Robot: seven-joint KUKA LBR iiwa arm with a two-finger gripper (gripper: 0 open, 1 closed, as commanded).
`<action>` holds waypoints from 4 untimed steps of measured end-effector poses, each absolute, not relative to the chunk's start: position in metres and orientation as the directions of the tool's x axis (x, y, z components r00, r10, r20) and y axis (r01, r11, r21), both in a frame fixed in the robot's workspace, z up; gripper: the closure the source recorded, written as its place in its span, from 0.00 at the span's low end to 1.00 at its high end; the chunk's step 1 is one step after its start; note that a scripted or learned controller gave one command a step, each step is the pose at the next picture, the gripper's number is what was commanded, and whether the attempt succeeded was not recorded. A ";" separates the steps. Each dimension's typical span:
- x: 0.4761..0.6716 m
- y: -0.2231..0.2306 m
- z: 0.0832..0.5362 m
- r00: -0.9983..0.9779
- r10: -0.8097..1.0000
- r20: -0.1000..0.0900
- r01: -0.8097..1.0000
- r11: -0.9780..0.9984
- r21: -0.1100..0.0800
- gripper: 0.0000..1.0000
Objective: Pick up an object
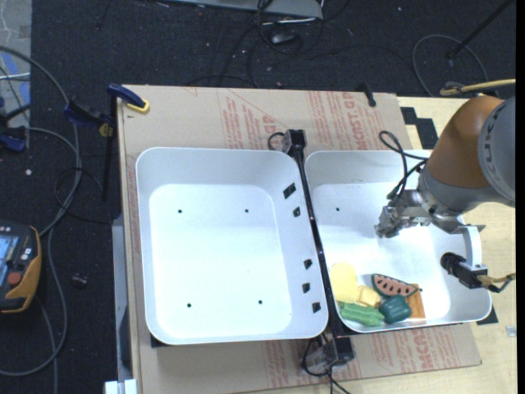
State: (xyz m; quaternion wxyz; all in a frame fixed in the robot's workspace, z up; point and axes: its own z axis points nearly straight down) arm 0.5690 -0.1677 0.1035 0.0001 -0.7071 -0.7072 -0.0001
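Note:
The right bin [361, 175] holds a small heap of toy foods along its near edge: a pale yellow piece [345, 282], a green pod-shaped piece [361, 314], a watermelon slice [395, 285], a dark teal piece [394, 308] and an orange piece [416, 304]. My gripper [392, 222] hangs over the middle of the right bin, up and to the right of that heap and apart from it. Its tip is small and dark against the bin floor. The grey arm with its orange band [463, 142] comes in from the right.
The left bin [215, 249] sits beside the right one, with a black divider strip [308, 228] between them. Both rest on a cardboard sheet [246, 113]. Cables and a blue clamp [123, 97] lie on the dark floor around it.

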 end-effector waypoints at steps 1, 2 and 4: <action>0.577 -0.161 0.155 -0.001 1.000 0.000 1.000 0.001 0.003 1.00; 0.582 -0.169 0.203 0.000 1.000 -0.001 1.000 0.000 0.004 1.00; 0.588 -0.119 0.250 -0.004 1.000 0.001 1.000 0.004 -0.001 1.00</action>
